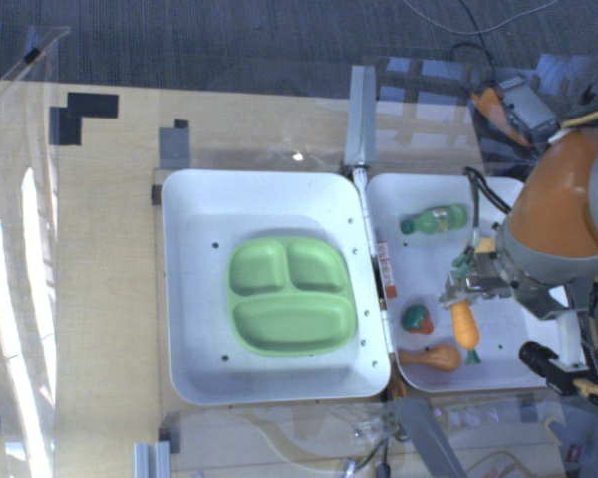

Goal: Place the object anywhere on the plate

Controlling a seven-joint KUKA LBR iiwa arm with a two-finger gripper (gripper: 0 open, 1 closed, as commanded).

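over the right bin (419, 202) i'm watching the gripper (465, 285) hanging low, with a toy carrot (464, 327) hanging from just beneath it, orange body and green tip pointing down. i'm reading the carrot as sitting between the fingers at its upper end, so the tool is clamping on it, though the grip area is small and partly hidden by the wrist. i'm judging the carrot to be light, stiff plastic, smooth and tapered, so it's likely slipping if pinched near the thin end; the thick upper part is the safer place to hold. beside it are lying a green bottle (434, 220), a strawberry-like toy (416, 318) and an orange gourd-shaped toy (430, 357). the green plate (290, 296) is sitting in the left bin (194, 267), well apart from the carrot.
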